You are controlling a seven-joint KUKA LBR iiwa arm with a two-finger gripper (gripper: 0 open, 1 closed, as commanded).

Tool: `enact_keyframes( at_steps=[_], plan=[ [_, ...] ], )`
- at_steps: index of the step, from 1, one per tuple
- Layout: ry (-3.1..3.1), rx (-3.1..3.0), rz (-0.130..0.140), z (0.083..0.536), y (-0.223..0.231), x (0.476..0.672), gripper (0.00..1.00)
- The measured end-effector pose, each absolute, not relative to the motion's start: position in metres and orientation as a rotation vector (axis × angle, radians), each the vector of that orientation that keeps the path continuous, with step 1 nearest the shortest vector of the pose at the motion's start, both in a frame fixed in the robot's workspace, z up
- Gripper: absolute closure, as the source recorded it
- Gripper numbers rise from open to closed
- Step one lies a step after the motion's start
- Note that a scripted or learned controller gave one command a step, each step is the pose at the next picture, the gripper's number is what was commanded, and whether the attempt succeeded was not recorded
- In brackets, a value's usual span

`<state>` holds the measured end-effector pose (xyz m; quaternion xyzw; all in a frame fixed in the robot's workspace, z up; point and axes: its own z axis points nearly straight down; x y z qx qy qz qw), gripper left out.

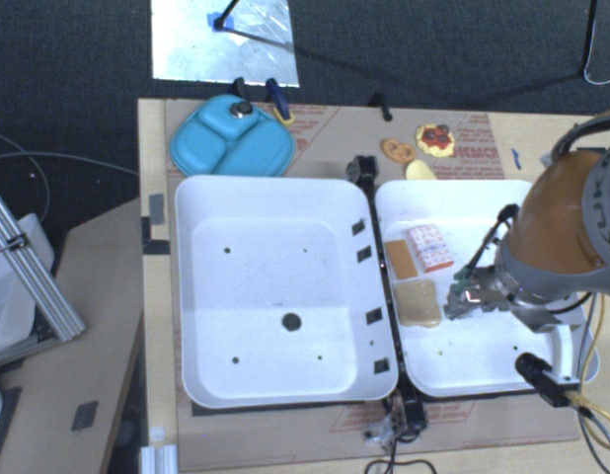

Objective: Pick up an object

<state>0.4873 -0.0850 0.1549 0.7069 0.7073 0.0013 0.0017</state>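
Approach looks like the step in hand: the gripper [461,296] sits low in the right bin [483,373], just beside a tan slice [419,303], with nothing visibly between its tips. Whether it is spread or pressed together, I cannot tell. Next it must settle squarely over the slice. Further back lies a red-patterned packet [428,247].
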Motion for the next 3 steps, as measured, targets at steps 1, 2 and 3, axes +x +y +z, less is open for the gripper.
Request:
enact_keyframes(
  at_steps=[1, 2, 3],
  plan=[
    [2.225, 2.212, 0.006, 0.186, -0.065, 0.514, 1.0],
    [2.228, 2.216, 0.001, 0.184, -0.042, 0.486, 1.0],
    [2.237, 2.204, 0.011, 0.231, 0.075, 0.487, 1.0]
  ],
)
